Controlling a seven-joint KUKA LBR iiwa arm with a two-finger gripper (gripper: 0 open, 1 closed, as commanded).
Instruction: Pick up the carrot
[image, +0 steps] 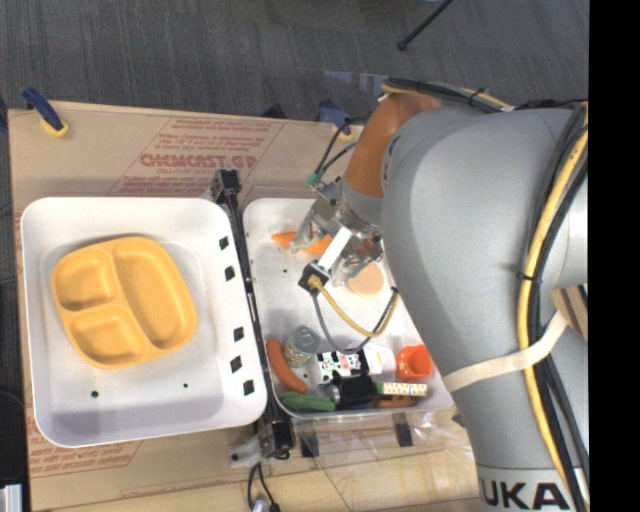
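One orange carrot (284, 238) lies at the right bin's (290, 305) far end, with the pincer (322, 235) right over it, apparently lined up to grab, though its opening can't be told.

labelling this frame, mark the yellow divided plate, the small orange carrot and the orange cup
yellow divided plastic plate (118, 298), camera view, where its dividers meet
small orange carrot (285, 238), camera view, its left end
orange plastic cup (413, 362), camera view, its middle
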